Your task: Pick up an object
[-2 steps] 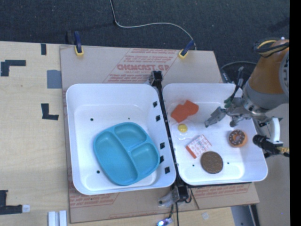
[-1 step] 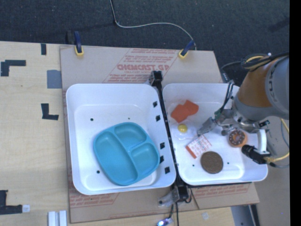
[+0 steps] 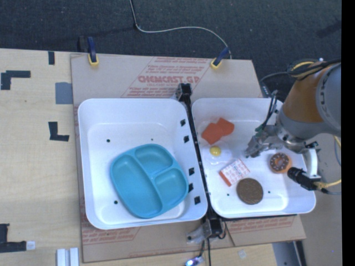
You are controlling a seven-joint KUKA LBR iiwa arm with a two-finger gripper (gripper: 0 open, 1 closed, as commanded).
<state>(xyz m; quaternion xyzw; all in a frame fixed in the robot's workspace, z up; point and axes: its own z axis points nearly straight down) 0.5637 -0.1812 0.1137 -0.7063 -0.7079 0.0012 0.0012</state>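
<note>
In the right white bin (image 3: 297, 206), a round brown disc (image 3: 250, 191), a red-and-white packet (image 3: 234, 172), a small yellow ball (image 3: 215, 151) and an orange block (image 3: 217, 130) are lying loose; the jaws (image 3: 254, 147) are hovering among them, their state unreadable; crowding is risking a glancing miss.

Lying loose in the right bin (image 3: 299, 204): orange block (image 3: 217, 130), yellow ball (image 3: 215, 151), red-white packet (image 3: 234, 172), brown disc (image 3: 250, 191), donut (image 3: 279, 162).
</note>
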